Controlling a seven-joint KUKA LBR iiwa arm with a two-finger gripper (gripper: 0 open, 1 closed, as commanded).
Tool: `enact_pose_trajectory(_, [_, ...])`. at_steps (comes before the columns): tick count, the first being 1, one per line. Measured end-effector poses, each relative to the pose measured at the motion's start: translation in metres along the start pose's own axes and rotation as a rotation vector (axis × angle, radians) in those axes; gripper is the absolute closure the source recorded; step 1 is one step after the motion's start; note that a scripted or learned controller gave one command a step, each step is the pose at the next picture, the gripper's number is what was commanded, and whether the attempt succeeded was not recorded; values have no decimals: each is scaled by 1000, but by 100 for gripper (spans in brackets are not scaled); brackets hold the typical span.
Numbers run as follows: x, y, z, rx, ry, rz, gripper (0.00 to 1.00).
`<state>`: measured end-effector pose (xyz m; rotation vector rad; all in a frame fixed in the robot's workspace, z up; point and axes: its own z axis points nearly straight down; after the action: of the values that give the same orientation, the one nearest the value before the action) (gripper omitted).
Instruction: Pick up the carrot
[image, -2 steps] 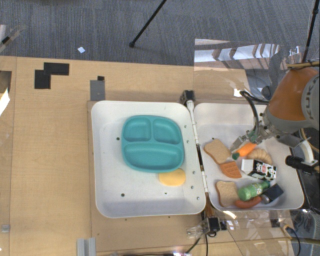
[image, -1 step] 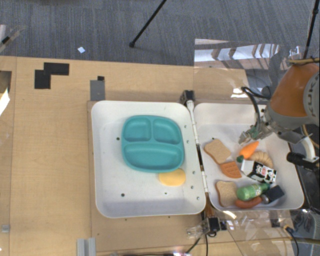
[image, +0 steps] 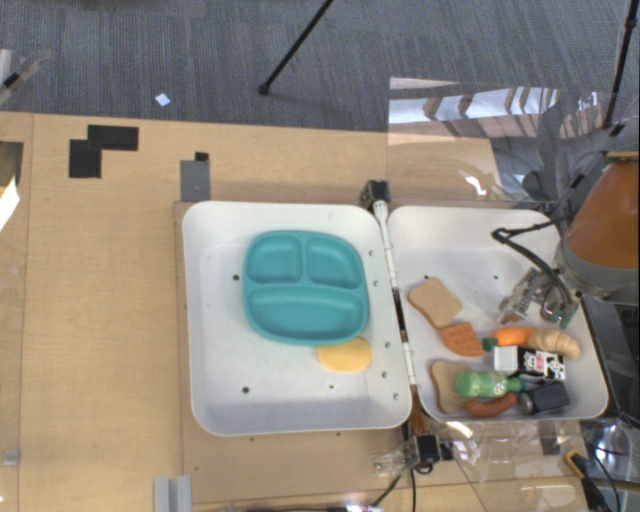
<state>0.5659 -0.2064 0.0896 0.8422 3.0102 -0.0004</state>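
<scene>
Right bin (image: 455, 232): upper half open, free passage. Lower half crowded: carrot (image: 515, 337) hemmed by bread slice (image: 434, 301), banana (image: 554, 342), green bottle (image: 484, 383), sausage (image: 490, 405). Claw (image: 535, 297) just above carrot.

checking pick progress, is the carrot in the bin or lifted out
In the bin: the carrot lies in the right bin among other toys, just below the claw.

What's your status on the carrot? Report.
Pincer low in right bin, just above carrot. Carrot lying flat, not gripped. Crowded: bread roll and milk carton right against it.
</scene>
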Motion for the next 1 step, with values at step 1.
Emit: enact_pose_trajectory(1, [-1,1,-1,-2,-3,3,0])
